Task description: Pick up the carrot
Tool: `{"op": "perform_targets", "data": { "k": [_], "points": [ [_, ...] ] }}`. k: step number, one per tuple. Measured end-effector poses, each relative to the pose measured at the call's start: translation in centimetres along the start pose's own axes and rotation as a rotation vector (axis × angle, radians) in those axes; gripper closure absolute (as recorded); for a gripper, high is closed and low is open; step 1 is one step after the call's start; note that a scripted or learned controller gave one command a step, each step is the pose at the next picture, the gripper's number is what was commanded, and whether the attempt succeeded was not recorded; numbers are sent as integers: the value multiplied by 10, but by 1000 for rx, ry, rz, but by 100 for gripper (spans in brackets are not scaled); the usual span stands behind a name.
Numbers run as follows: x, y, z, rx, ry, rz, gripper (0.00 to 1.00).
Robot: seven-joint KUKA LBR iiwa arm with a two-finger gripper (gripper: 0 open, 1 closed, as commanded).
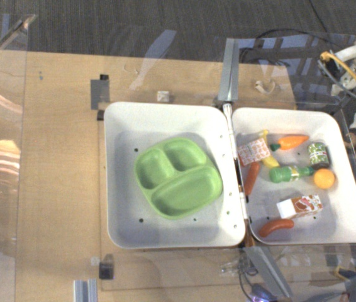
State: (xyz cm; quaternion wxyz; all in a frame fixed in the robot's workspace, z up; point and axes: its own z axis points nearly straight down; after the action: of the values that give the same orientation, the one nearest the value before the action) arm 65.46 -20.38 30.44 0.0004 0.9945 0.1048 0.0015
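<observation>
The carrot (289, 142), orange with a green top, lies near the back of the right bin (348, 187), its tip pointing right. Around it in that bin lie a yellow banana (267, 156), a green bottle (287, 173), an orange fruit (324, 178), a small green can (317, 153) and a red-and-white packet (252, 151). At the far upper right edge of the camera view, cables and arm hardware (354, 68) stand beyond the bin.
The left bin (118, 168) holds a green divided plate (177, 177). In the right bin there are also two red sausages (276, 227) (251, 178) and a small carton (300, 206). A metal rail (228, 74) runs back between the bins.
</observation>
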Motion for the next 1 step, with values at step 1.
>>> {"op": "perform_targets", "data": {
  "k": [1],
  "points": [
    [0, 0, 0, 0, -1, 0, 0]
  ]
}}
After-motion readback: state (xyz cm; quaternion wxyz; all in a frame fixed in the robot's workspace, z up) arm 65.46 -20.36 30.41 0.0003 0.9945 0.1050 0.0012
